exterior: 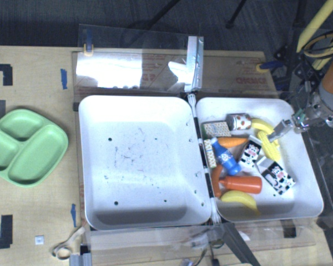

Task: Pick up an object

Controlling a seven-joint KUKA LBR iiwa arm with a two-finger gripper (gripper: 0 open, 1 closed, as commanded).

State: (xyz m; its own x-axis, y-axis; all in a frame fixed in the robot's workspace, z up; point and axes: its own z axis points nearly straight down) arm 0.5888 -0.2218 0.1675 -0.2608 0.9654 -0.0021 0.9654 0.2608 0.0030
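Observation:
The right bin point(308, 165) holds a heap of small items. A small can point(238, 121) and a grey patterned box point(216, 129) lie at its back. Around the middle are a yellow banana point(265, 135), an orange carrot point(233, 142) and a blue bottle point(225, 157), with two black-and-white blocks point(251, 153) point(278, 177) to their right. A red-orange cylinder point(242, 183) and another yellow piece point(238, 199) lie at the front. My gripper point(281, 128) reaches in from the right, low over the banana's far end; nothing visibly hangs from it.
The left bin point(139, 159) stands beside the right one, separated by a central rim. A green divided plate point(25, 146) rests on the bench at far left. A clear plastic panel point(139, 65) stands behind the bins. Cables and stands crowd the upper right.

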